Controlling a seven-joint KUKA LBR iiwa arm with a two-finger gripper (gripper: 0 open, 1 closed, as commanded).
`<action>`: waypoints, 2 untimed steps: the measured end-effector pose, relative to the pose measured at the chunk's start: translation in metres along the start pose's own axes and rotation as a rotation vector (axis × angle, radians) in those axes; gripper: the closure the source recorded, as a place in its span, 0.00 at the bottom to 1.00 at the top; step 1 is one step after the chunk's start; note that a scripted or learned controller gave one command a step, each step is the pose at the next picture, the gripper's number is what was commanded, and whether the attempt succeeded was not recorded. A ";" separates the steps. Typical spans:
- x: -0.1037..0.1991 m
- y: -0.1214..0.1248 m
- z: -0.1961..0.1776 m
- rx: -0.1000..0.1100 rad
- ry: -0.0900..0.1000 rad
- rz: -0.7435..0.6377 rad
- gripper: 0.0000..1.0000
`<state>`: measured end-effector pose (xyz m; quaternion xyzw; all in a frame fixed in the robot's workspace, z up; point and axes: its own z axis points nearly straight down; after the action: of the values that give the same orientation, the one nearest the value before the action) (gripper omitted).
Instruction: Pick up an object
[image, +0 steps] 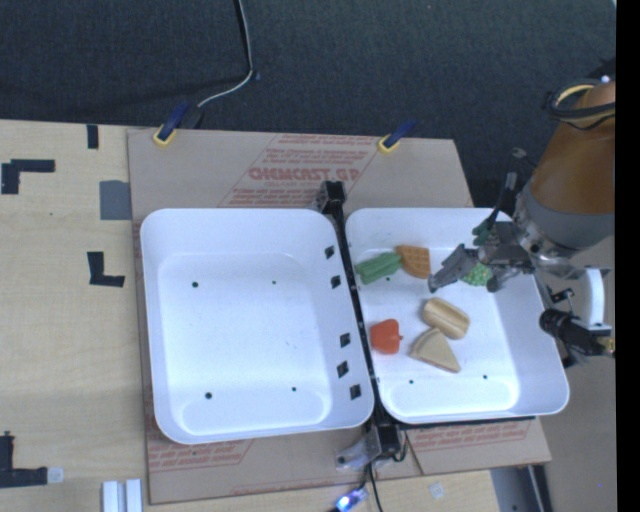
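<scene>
Two shallow white bins sit side by side on a cardboard sheet (300, 170) laid over the surface (60, 300). The right bin (520, 390) serves as the landmark. Inside it, near its divider-side wall, lies a green object (379, 267); touching that object's outer end is an orange ridged piece (413, 260). Toward the bin's front, a red-orange pepper-like object (386, 336) lies close to the divider, with a tan bread-roll shape (445, 317) and a tan wedge (436, 351) beside it nearer the bin's middle, the roll just behind the wedge. The end effector (468, 268) reaches in over the bin's outer, rear portion, its dark fingers spread apart; a small bright-green object (480, 272) shows at them, but whether it is gripped cannot be told. The left bin (160, 230) adjoins the right bin along the black divider (345, 300).
</scene>
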<state>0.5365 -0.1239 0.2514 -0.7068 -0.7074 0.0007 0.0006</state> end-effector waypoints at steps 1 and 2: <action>-0.007 0.039 -0.025 -0.005 -0.001 -0.001 0.00; -0.107 -0.019 -0.100 -0.008 -0.007 0.010 0.00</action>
<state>0.5181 -0.2307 0.3510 -0.7104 -0.7038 0.0003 -0.0046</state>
